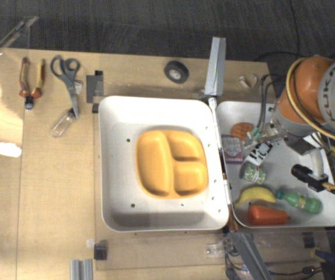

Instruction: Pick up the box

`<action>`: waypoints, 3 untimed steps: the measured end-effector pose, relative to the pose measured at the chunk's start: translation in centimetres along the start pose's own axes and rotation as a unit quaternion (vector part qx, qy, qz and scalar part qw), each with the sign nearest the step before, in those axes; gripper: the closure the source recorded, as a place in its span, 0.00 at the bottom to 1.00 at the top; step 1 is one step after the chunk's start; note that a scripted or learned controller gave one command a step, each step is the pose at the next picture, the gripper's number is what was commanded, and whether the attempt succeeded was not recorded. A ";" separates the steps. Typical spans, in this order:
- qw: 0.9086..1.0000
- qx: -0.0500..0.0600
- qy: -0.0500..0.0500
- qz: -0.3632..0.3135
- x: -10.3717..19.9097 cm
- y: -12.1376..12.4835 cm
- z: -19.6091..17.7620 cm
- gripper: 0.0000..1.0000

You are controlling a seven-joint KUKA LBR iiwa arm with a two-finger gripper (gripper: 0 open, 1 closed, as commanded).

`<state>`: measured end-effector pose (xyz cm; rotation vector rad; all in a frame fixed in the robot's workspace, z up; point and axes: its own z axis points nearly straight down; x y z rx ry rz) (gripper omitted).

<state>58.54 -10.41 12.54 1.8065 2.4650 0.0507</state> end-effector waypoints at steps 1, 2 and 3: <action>0.990 0.038 0.019 0.133 9.9 0.8 -6.5 1.00; 0.998 0.036 0.021 0.050 8.1 -4.1 -12.7 1.00; 0.977 0.029 0.030 -0.207 8.4 3.4 -12.0 1.00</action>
